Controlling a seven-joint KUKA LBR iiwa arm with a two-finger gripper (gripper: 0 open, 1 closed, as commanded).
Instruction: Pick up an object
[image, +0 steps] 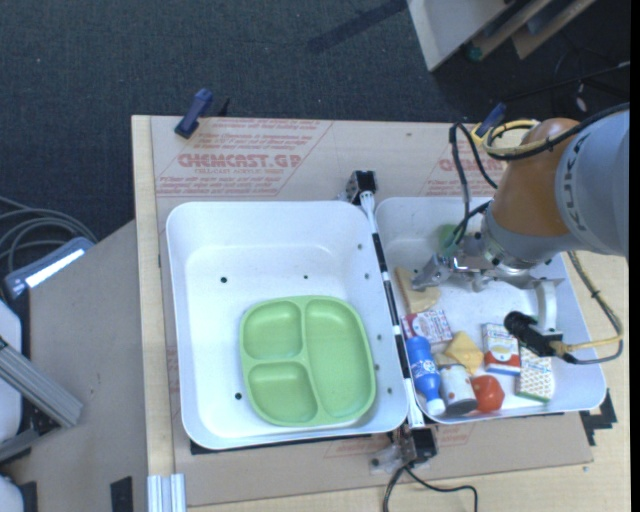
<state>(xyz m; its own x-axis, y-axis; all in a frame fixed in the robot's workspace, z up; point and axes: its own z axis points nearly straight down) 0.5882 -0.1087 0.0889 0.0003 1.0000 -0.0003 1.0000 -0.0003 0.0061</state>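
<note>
On the table, the left bin holds a green three-compartment tray, lying flat toward its near side. In the right bin, a blue-and-white bottle lies along the left wall, with a small packet, a yellow piece, a red item and two small cartons clustered near the front. Above the bin's back half hangs the arm's end effector; whether it is clenched or released cannot be told.
</note>
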